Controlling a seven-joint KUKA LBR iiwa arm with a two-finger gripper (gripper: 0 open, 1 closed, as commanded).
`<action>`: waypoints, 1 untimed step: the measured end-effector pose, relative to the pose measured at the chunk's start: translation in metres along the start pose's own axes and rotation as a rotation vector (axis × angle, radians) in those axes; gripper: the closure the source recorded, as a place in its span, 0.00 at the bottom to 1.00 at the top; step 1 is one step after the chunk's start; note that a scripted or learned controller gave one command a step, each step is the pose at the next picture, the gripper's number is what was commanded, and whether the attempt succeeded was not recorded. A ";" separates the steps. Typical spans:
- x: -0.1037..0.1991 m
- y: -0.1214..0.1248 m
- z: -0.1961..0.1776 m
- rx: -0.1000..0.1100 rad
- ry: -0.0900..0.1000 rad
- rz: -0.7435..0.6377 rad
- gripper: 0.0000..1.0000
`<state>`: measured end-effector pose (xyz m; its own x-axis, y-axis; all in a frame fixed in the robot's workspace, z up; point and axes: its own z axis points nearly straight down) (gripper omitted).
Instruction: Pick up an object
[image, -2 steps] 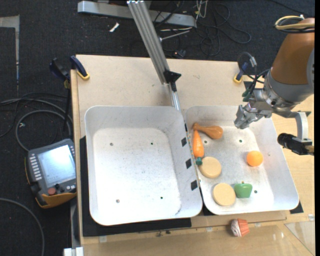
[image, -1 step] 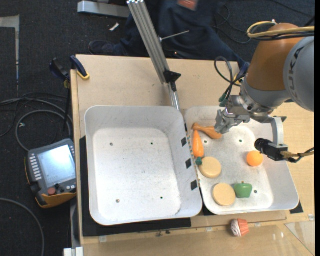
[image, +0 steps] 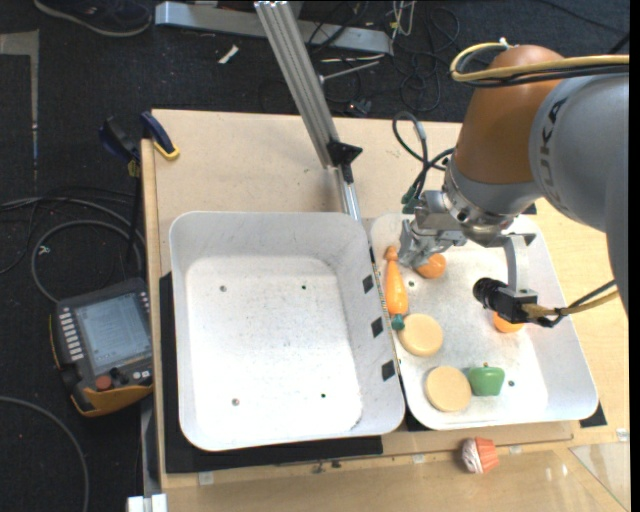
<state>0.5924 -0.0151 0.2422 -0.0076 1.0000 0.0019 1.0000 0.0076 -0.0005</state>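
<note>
Crowding bin edge (image: 372, 240) — jaws (image: 418, 252), carrot (image: 396, 285)

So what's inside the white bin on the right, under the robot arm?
The right bin holds a carrot, two pale round discs, a green pepper, and orange pieces. The arm covers the bin's far part, so anything there is hidden.

A robotics lab: teach pendant (image: 108, 343) and loose cables (image: 40, 240) lie on dark floor.
</note>
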 end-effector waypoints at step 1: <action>0.059 -0.017 0.004 0.002 0.000 -0.001 1.00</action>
<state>0.5746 0.0441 0.2380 -0.0089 1.0000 0.0020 1.0000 0.0089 -0.0025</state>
